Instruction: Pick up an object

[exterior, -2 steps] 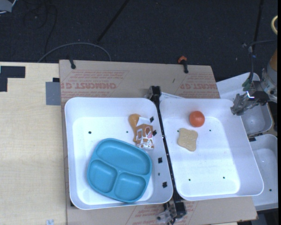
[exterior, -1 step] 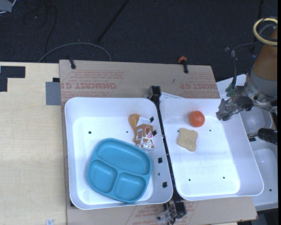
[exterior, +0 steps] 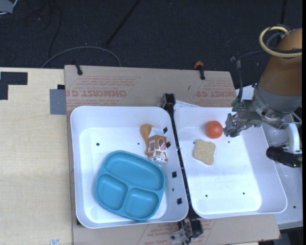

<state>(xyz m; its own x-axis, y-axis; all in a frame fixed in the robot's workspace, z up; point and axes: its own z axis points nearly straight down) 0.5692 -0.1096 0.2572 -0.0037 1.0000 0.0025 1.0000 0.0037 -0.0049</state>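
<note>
A red-orange tomato (exterior: pixel 213 129) lies near the back of the right bin (exterior: pixel 255 198). A beige bread slice (exterior: pixel 204 151) rests just in front of it and to the left. My gripper (exterior: pixel 231 127) hangs over the right bin's back part, just to the right of the tomato and close beside it. Nothing shows between its dark fingers. In the left bin (exterior: pixel 84 137) lie a blue divided plate (exterior: pixel 130 184), a small printed carton (exterior: pixel 157 148) and a tan chicken-leg toy (exterior: pixel 146 132).
The dark divider clamp (exterior: pixel 176 152) runs between the two bins. The right bin's front half shows bare white floor. Brown cardboard (exterior: pixel 143 88) lies under both bins, with a pale wooden bench (exterior: pixel 25 152) to the left.
</note>
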